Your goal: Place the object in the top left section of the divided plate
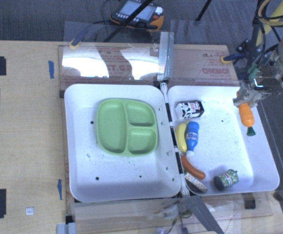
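Gripper [249,101] sits at far right rim of right bin [239,177], fingers pinching top of toy carrot [247,116] hanging below, so lift clear of bin wall, carry w/o swing over divider to green plate [111,128] in left bin & lower gently into top-left section.

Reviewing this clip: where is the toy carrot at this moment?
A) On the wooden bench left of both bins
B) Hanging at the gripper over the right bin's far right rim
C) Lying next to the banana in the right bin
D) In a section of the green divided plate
B: the carrot hangs just under the gripper at the right bin's far right edge, apart from the green divided plate.
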